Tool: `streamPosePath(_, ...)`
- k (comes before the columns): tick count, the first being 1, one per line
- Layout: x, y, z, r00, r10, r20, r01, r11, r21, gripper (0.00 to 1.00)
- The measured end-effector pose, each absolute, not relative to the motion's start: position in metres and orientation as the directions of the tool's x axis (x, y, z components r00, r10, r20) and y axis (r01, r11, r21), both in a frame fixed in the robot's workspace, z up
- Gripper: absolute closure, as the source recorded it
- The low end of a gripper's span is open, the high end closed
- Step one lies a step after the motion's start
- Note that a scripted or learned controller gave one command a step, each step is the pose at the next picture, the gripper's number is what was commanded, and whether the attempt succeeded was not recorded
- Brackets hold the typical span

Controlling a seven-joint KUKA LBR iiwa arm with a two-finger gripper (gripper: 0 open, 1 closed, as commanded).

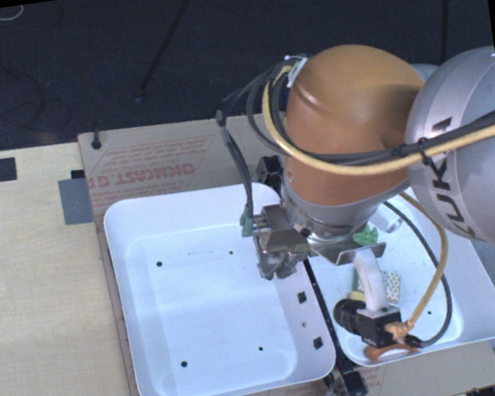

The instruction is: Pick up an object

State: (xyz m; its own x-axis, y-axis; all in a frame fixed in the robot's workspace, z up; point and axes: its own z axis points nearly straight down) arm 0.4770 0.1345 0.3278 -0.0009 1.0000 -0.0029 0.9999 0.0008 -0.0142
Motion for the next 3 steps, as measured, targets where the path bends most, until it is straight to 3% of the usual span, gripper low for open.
streamPosePath(1,0.481,0.133,0.341,0.002,1.000,-0.002,1.000,-0.002,-0.009,1.00)
streamPosePath(2,0.475,0.091,0.320,0.002,1.000,-0.001,1.000,-0.002,-0.006,1.00)
streamPosePath(3,0.475,0.114,0.318,-0.001,1.000,-0.001,1.000,0.001,-0.004,1.00)
